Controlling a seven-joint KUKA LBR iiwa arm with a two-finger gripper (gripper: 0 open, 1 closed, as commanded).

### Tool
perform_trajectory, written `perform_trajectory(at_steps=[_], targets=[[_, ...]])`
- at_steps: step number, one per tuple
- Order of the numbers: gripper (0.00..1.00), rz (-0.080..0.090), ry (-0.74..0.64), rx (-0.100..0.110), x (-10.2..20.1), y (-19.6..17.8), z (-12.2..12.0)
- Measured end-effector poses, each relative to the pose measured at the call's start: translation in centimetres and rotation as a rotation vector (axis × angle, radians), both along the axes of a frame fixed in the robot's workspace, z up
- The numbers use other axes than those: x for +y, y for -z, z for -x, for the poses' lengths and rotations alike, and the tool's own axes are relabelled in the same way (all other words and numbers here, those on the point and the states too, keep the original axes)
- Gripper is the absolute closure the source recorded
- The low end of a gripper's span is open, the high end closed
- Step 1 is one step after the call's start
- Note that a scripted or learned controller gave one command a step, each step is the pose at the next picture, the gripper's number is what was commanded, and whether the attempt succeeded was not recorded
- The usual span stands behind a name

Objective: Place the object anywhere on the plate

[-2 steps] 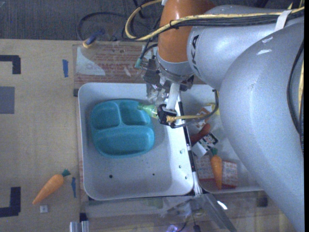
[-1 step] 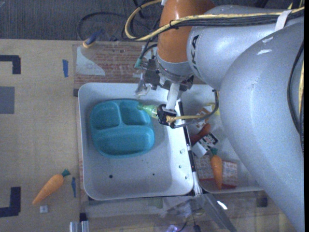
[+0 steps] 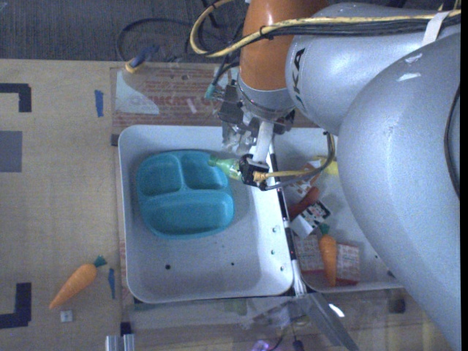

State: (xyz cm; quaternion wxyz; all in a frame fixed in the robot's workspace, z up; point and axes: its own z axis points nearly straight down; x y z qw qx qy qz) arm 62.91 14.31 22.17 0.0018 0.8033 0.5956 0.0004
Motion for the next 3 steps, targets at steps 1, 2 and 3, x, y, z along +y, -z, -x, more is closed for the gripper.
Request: perform_trajectory(at_steps=[1, 2, 3], targets=[[0.00, 0.000, -0.001, 0.001, 0.0, 0.0, 0.0], [1.00, 0.000, -0.002, -0.001, 0.1, -1.0, 0.0], [0.00, 0.001, -0.003, -0.001, 0.1, -1.0, 0.0]])
